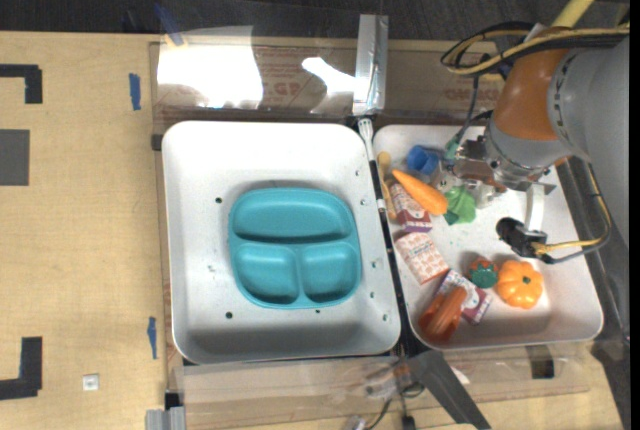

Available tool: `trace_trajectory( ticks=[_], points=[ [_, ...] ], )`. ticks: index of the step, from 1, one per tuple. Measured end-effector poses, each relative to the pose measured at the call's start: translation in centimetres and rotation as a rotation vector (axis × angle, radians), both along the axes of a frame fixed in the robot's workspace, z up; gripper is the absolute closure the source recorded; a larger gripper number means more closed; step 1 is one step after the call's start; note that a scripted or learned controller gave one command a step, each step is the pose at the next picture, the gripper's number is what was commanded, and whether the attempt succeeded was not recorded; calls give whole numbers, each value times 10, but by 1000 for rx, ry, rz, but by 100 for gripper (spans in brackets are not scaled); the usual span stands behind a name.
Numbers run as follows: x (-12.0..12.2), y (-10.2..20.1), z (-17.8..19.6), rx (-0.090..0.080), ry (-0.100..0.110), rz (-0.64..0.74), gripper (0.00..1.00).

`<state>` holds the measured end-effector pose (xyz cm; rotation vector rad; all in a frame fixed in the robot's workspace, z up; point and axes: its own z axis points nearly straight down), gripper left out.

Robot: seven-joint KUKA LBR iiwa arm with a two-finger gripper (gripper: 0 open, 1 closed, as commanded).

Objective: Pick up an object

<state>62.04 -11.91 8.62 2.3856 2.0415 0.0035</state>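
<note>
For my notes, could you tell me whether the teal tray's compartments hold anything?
Empty: the teal tray in the left bin shows three bare compartments.

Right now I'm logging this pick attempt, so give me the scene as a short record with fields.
left bin: holds a teal divided tray
right bin: toy food and small packets
carrot: near the bin's left wall, lying at a slant
pumpkin: lower right
arm: reaching in over the right bin's upper part
gripper: low beside the carrot; grasp cannot be told
</note>
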Motion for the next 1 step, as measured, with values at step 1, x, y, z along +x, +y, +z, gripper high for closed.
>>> trace_trajectory(
  ticks=[1],
  points=[
    [38,9,-3,-3,43,-152,0]
  ],
)
